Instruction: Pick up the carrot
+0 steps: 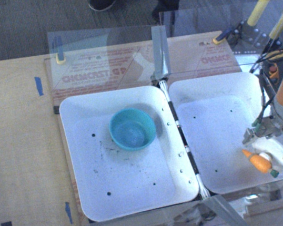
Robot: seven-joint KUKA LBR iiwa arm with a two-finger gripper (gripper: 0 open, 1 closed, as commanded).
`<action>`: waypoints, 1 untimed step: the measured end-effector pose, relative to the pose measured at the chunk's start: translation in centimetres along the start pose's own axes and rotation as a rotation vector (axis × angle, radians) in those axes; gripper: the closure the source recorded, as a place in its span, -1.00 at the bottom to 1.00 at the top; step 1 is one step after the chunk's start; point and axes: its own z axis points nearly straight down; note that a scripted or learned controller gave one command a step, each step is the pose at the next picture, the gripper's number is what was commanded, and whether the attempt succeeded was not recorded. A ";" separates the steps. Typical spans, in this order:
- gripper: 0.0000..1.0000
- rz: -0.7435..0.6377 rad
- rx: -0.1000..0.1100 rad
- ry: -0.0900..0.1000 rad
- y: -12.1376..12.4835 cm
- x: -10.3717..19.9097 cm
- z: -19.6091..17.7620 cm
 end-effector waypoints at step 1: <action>-1.00 -0.001 -0.002 -0.001 0.1 0.0 -0.1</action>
